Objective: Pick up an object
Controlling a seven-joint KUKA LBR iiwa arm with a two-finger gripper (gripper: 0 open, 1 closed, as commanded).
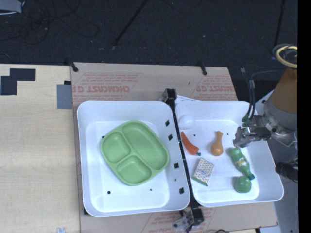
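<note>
Right bin (228,200) contents: green bottle (241,162) lying along the right side, green ball (242,184) just below its cap end, orange-tan gourd-shaped item (217,144) mid-bin, red-orange pepper-like piece (189,143) near the divider, small patterned packet (203,171) toward the front. Claw (242,136) sits just above the bottle's upper end; finger spread cannot be determined, nothing visibly held. Left bin (92,188) carries a green sectioned plate (134,152). Both bins rest on cardboard (121,81) over the surface
</note>
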